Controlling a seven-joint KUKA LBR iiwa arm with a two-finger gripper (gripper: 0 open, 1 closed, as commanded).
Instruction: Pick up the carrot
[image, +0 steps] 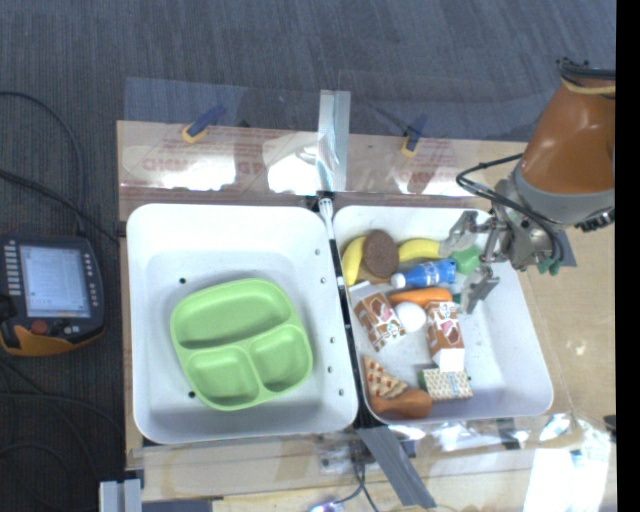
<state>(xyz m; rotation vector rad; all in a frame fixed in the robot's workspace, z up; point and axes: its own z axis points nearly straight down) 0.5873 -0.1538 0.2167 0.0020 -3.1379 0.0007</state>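
Camera view, looking down on both bins: the carrot lies on its side in the right bin, and it's packed in tight. A blue bottle sits right against its upper edge, a white egg-like ball and a brown-and-white carton crowd its lower left, and another small carton stands just below it. A banana, a second banana and a round brown cookie-looking thing fill the top of the pile.

So here's my worry: there's hardly any free room around that carrot. I'd guess a finger coming down could land on the bottle or the carton instead, shove the carrot sideways, or close on the wrong thing entirely. It's also smooth and tapered, so a pinch near the tip could squirt it out.

The gripper hangs over the right side of that bin, near the carrot's right end. Its fingers look spread apart, one up by the banana's tip and the other down near the carrot's end. Nothing is between them that I can see.

The left bin just has a green divided plate in it.
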